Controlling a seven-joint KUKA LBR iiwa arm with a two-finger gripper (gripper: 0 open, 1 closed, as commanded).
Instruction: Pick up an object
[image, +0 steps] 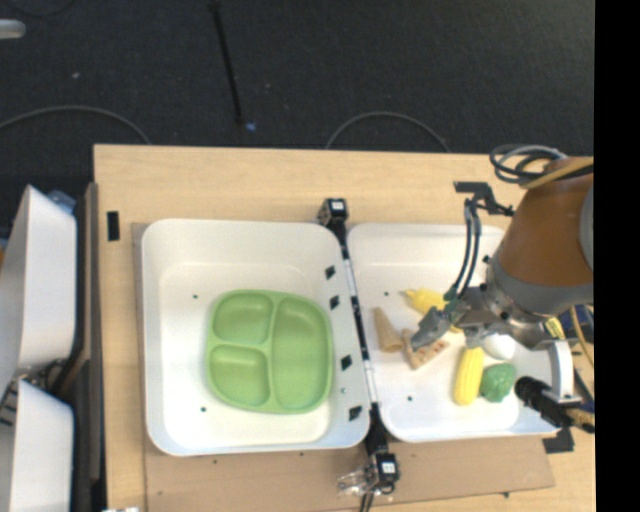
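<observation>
The right bin holds several toy foods. A yellow banana-like piece lies near the middle, with a brown wedge to its left. A tan slice sits just below my gripper, which hangs low over the bin and touches or nearly touches that slice. A yellow corn cob, a green lump and a white piece lie further right, partly under the arm. I see nothing clearly held.
A green divided plate lies in the left bin. A dark rail with clips separates the two bins. Bare white floor shows at the back of the right bin.
</observation>
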